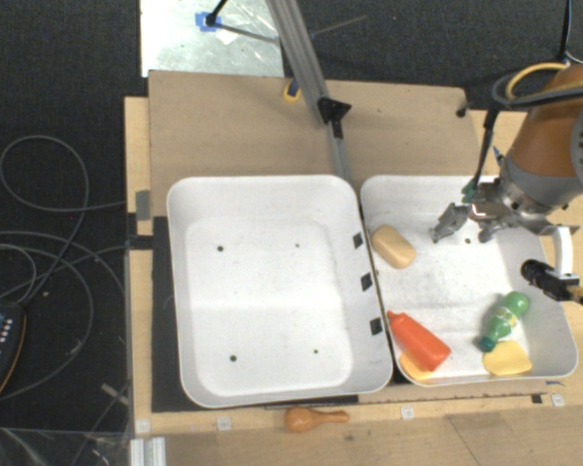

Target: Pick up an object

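Fingers of the gripper (450, 223) point out to the arm's far side, over the bare upper floor of the right bin (447, 280), and they look slightly parted with nothing between them; the picture is small there, so the exact width of the gap is hard to judge. That pose suggests the arm (549, 153) is hovering or coming down for a try, not carrying anything. Closest to the gripper is the tan loaf-shaped block (394, 248), just beyond the fingertips and a little lower, lying against the bin's inner wall; being nearest, it seems the likeliest target, though its place by the wall leaves little room for a finger on that side. Further off, toward the bin's near edge, the orange carrot-like piece (420, 341) lies slanted in the corner. Back under the arm's wrist side, the green bottle (503, 320) leans on the yellow lump (508, 359), the two touching, which would make a clean grasp of either awkward. Beyond the loaf, across the clipped joint, the left bin (262, 289) sits as the probable drop place. Farthest from the gripper, a brown pear-shaped toy (314, 417) lies outside both bins on the bench (223, 124), probably out of play.
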Controlling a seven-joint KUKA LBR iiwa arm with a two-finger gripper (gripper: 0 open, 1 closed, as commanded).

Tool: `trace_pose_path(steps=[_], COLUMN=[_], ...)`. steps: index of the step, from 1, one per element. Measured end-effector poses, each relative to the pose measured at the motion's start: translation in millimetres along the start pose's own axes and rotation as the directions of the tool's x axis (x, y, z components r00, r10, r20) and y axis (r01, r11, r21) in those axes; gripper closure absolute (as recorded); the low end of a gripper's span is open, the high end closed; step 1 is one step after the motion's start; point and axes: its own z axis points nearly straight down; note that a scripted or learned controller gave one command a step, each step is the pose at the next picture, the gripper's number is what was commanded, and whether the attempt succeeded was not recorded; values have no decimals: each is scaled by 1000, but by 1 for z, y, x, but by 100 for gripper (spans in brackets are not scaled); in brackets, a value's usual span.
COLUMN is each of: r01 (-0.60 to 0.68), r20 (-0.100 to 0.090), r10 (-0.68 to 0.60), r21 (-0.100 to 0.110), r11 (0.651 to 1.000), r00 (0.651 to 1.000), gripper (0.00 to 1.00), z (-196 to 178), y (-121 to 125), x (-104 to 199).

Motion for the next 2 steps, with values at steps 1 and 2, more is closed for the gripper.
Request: trace_pose_path(steps=[1,2], r01=[1,0], r20=[1,1], r10=[-1,0], r21=[-3,-9], r11=[1000,1000], r00=[1000,1000], gripper=[0,100], z=[45,31], y=[8,9], x=[-1,-2])
